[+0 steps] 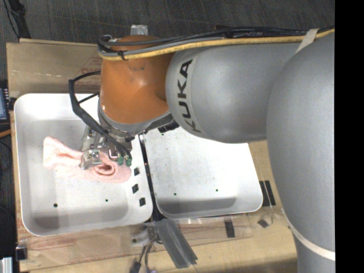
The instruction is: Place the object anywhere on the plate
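Pink cloth (74,157) lies crumpled in the left bin (34,124), and my pincer (101,155) sits right on its right end. Whether I am apart or clamped, I cannot tell. The right bin (199,175) lies just beside, under my arm (227,90).

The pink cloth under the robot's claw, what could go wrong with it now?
The cloth is soft and rumpled, so the gripper might pinch just a fold and it could slip out. It trails toward the left bin's left side, so a hanging end could drag. Also, I can't spot a plate, so where it should go is unclear.
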Motion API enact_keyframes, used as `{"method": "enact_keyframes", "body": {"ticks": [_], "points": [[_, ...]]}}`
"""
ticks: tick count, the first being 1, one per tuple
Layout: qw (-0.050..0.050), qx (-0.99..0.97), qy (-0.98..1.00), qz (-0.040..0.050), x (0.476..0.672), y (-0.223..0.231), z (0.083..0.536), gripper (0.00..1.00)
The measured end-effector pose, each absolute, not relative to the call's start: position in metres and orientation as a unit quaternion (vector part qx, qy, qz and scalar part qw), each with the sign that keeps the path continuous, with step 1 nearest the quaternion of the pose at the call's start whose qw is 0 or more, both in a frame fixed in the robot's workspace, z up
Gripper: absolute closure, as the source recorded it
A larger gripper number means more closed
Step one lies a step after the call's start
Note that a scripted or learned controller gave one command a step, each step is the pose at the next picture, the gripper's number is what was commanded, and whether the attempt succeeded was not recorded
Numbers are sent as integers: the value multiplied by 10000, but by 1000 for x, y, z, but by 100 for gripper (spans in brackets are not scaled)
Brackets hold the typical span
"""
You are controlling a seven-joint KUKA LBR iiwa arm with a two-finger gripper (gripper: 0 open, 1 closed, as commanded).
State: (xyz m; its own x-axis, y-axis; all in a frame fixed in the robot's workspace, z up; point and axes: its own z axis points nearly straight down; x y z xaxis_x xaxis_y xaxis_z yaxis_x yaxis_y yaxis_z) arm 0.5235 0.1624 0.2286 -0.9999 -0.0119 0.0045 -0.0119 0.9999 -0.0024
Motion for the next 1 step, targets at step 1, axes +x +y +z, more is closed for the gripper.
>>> {"method": "enact_keyframes", "body": {"ticks": [1], "points": [[21,54,-10000,11,524,162,229,0]]}}
